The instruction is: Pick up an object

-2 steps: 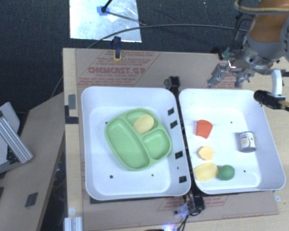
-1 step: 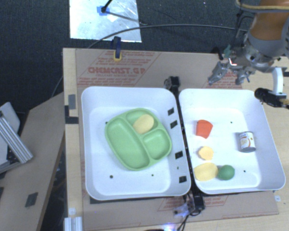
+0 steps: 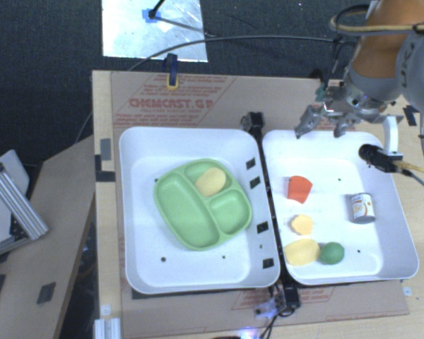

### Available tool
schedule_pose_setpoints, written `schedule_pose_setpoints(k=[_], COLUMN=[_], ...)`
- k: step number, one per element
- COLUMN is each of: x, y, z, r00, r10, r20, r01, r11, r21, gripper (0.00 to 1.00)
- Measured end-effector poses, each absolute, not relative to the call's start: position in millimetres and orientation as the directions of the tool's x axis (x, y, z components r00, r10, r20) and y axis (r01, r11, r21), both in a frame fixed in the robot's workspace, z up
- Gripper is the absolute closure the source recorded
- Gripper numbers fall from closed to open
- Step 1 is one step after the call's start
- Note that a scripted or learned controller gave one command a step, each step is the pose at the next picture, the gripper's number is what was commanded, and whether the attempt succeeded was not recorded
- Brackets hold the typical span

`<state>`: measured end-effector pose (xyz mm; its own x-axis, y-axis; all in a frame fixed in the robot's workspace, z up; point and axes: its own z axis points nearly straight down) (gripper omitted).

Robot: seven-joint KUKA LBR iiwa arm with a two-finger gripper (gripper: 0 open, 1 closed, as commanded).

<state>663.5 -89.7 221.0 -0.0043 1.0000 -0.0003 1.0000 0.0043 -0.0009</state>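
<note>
The right bin (image 3: 381, 260) holds an orange-red block (image 3: 299, 188), a small tin can (image 3: 361, 207) lying on its side, a small yellow piece (image 3: 302, 224), a larger yellow fruit (image 3: 301, 251) and a green ball (image 3: 331, 253). My gripper (image 3: 325, 123) hangs above the far rim of the right bin, well apart from all of these. Its fingers are spread open with nothing between them. In the left bin (image 3: 138, 260) a green divided plate (image 3: 191, 217) carries a yellow fruit (image 3: 211, 181) in its far compartment.
A black hinge strip (image 3: 265, 203) runs between the two bins. Cables trail across the dark floor behind the bench, and a blue clamp (image 3: 172, 69) sits at the board's far edge. A metal rail (image 3: 10, 193) stands at the left.
</note>
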Motion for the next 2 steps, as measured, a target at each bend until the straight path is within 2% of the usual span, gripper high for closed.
schedule_pose_setpoints(k=[1,2], x=[661.9,665.7], y=[-94.2,-90.6], z=[178.4,117.2], r00=[-0.001,-0.005], r10=[1.0,1.0], r20=[-0.001,0.0], r01=[1.0,1.0], r11=[0.001,0.005], r21=[-0.002,-0.003], gripper=[0.0,0.0])
